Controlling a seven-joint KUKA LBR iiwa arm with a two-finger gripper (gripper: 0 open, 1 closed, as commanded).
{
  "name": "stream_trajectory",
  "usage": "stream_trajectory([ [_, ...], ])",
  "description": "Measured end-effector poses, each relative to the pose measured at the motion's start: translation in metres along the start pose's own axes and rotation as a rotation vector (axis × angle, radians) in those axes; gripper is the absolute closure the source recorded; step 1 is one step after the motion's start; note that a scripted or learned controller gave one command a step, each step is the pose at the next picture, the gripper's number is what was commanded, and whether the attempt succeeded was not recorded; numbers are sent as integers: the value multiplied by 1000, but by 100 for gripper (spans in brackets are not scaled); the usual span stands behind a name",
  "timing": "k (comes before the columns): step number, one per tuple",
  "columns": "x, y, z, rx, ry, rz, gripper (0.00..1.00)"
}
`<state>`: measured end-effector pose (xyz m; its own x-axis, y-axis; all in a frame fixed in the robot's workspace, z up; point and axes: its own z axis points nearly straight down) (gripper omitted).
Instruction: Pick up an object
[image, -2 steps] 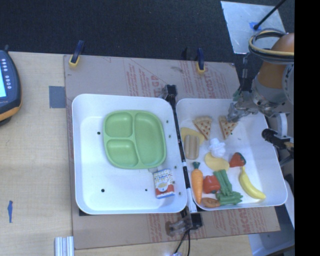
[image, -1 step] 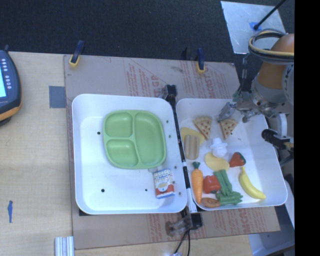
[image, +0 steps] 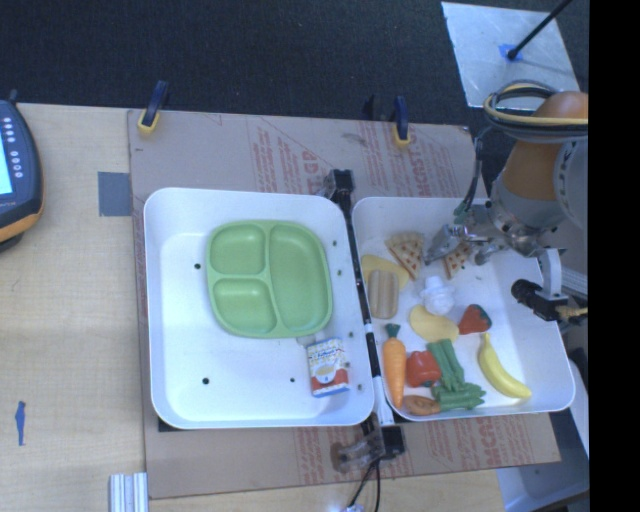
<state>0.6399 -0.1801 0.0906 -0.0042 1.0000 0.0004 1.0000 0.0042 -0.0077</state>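
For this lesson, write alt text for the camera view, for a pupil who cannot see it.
A grey robot arm reaches from the right, its gripper low over the right bin of toy food, beside a waffle piece. The left bin holds a green divided plate and a small carton.

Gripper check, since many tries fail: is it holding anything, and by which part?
Cannot be told. The gripper is low in the right bin by a waffle piece, but a hold is not visible.
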Motion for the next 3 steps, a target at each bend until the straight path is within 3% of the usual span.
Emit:
stream_trajectory([
  [1, -26, 17, -2, -7, -2, 1, 0],
  [2, -12, 16, -2, -3, 0, -1, 0],
  [3, -14, 16, -13, -1, -1, -3, 100],
])
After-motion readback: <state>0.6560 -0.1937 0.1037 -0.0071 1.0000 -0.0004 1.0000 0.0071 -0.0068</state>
